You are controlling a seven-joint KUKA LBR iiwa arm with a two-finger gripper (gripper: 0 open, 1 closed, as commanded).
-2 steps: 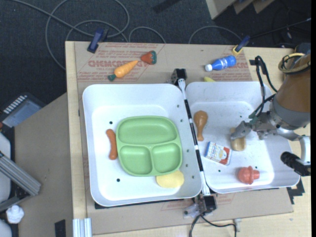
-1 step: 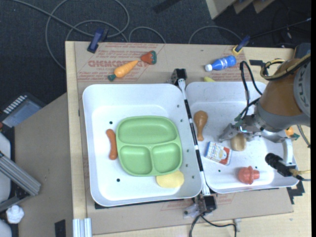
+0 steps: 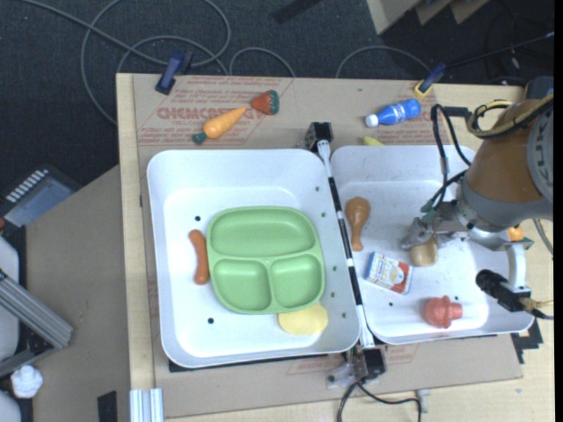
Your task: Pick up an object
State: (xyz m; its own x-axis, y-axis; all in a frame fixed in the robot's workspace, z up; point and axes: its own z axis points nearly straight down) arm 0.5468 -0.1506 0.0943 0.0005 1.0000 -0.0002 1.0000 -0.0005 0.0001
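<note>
bench [image 3: 132,236] | two white bins [image 3: 167,183] | toy carrot [image 3: 222,123] | blue bottle [image 3: 395,112]

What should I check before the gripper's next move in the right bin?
1. Gripper over the right bin: ok.
2. Tan object right at the fingertips: ok.
3. Tan object actually between the fingers: cannot tell.
4. Small carton apart from the tan object: ok.
5. Red toy out of the gripper's way, nearer the front wall: ok.
6. Drumstick toy lying apart, by the divider: ok.
</note>
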